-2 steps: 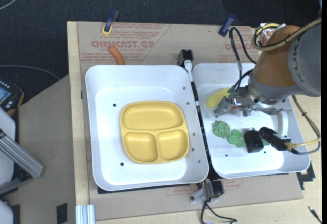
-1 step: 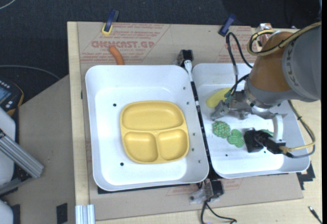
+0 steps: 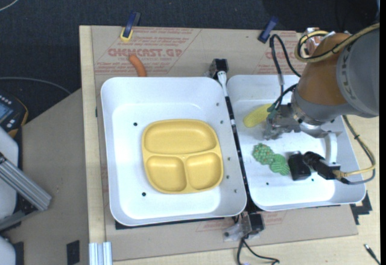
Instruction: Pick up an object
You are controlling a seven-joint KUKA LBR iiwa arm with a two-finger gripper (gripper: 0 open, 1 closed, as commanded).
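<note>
Two bins: white, shallow, side by side on the bench [image 3: 175,52].
Left bin [image 3: 120,155]: holds a yellow three-compartment plate [image 3: 181,155], flat, near the middle.
Right bin [image 3: 301,194]: holds a yellow banana-shaped piece [image 3: 256,116] in its left half and a green knobbly piece [image 3: 269,159] nearer the front, the two apart.
Hand [image 3: 274,128]: low in the right bin, just beside the yellow piece's right end, above the green piece; whether released or clenched cannot be told.
Bench extra: small orange piece [image 3: 138,65] behind the left bin.
</note>
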